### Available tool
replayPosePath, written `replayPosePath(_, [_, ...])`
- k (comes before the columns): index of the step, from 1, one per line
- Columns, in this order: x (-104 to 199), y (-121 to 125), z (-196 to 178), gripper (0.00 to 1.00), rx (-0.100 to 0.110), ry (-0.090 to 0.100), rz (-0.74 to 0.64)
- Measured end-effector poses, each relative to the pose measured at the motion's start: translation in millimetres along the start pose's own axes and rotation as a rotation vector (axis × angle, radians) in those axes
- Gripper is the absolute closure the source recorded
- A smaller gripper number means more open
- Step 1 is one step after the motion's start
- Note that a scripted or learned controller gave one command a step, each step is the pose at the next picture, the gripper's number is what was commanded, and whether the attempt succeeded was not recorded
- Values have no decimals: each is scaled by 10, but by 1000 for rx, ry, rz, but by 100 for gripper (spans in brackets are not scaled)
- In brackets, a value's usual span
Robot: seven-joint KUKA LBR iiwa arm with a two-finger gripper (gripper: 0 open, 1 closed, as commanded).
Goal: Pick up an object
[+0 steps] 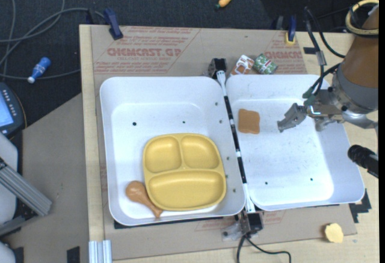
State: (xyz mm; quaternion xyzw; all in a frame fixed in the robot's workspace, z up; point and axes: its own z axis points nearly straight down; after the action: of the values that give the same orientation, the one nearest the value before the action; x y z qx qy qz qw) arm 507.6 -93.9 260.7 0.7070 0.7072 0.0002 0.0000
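1. Clearly apart from the hand, a tan toast-like slice (248, 121) lies flat in the right bin (301, 186), close to that bin's left wall, a little above the middle of the frame.
2. To the slice's right, the hand (293, 118) hangs over the same bin at about the same height in the frame; its dark fingers (289, 121) point left toward the slice with bare white floor between them.
3. Whether the fingers are spread or pressed together cannot be told; nothing shows between them.
4. Behind the hand, the grey arm (355, 90) with its orange band enters from the right edge.
5. Left of centre, the left bin (126, 105) holds a yellow divided tray (182, 170) and, touching the tray's lower left corner, an orange drumstick-shaped toy (142, 196).
6. Above the bins, two small packets (254, 64) rest on the table (156, 48).
7. At lower right, a yellow lump (333, 232) sits on the table just outside the right bin.
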Motion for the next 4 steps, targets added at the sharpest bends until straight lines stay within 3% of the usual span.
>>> replayPosePath(1, [-9,535,1576,0,7,1,-2])
replayPosePath(2, [-52,921,1769,0,-2,0,-1])
replayPosePath(3, [-48,924,1641,100,-7,0,1])
replayPosePath(4, [-48,921,1648,0,-5,0,2])
